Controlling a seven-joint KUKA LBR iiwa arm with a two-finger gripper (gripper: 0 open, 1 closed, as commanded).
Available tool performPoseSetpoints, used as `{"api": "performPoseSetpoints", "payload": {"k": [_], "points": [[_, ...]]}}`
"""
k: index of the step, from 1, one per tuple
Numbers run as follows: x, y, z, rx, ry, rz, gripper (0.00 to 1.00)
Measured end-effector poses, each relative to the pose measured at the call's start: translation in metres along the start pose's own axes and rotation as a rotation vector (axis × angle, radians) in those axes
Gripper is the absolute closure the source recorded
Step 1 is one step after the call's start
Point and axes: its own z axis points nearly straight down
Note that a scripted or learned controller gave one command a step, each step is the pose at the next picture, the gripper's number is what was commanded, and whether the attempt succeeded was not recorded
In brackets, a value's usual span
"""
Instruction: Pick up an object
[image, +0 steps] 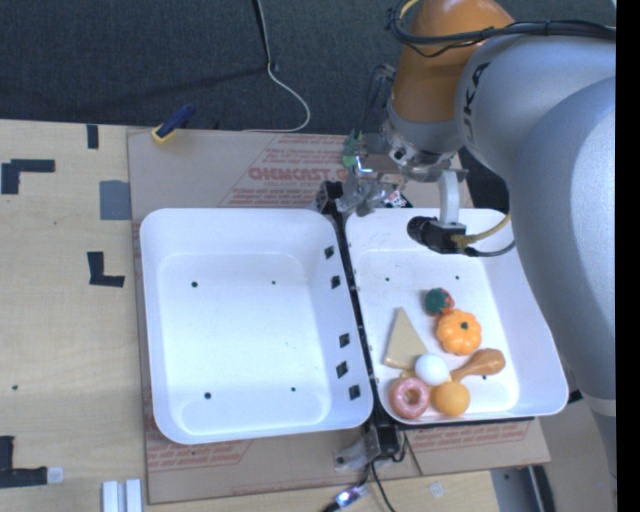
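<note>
My gripper (362, 192) hangs over the far rim where the two bins meet, well behind the objects. Several small toy foods lie in the near part of the right bin (500, 290). Among them are a pale yellow wedge (403, 338), a white ball (432, 368), a pink donut (409, 397) and an orange ball (452, 399). An orange pumpkin (459, 332), a small red and green piece (437, 300) and a brown drumstick (481, 363) lie there too. Nothing shows in the gripper.
The left bin (240, 320) sits beside the right one, and a black divider strip (345, 310) runs between them. Both rest on cardboard (220, 175). A black cable (285, 90) hangs at the back. The grey arm (560, 150) fills the right side.
</note>
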Motion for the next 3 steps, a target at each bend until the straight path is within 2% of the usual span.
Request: {"api": "performPoseSetpoints", "payload": {"k": [1,2,3], "points": [[0.024,0.0,-0.008,-0.002,0.0,0.002,1.0],[0.042,0.0,0.024,0.001,-0.002,0.004,1.0],[0.075,0.0,0.033,0.001,-0.001,0.002,1.0]]}}
